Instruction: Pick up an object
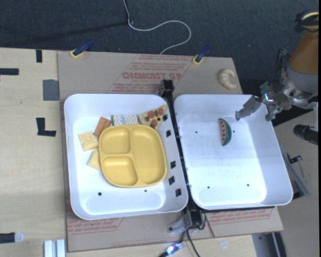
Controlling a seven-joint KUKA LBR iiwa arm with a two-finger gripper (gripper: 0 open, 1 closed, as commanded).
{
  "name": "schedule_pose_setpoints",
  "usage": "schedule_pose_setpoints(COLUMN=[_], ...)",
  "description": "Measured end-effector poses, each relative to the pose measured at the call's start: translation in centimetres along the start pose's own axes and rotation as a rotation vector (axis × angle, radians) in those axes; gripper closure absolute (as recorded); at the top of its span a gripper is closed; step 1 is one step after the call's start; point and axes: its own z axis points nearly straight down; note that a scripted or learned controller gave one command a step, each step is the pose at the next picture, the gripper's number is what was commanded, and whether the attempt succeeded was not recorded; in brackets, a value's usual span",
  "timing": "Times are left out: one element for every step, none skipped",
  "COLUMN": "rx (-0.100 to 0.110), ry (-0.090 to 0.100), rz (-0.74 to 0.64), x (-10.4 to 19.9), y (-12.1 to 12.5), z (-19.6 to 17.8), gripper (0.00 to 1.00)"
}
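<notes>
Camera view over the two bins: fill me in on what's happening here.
A grey KUKA arm with an orange band reaches in from the right, its gripper hanging over the upper right corner of the right white bin. A toy watermelon slice lies untouched in that bin. The left white bin holds a yellow divided plate and small food toys.

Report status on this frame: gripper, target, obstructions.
Gripper above right bin far edge, holding nothing. Watermelon slice lies alone in bin, apart from gripper. Path unobstructed.
</notes>
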Motion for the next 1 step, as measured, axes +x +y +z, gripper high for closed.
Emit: schedule_pose_setpoints(rx=[-0.012], ry=[-0.003], rz=[-0.003], x=[0.01], y=[0.27], z=[-0.72], gripper=[0.0])
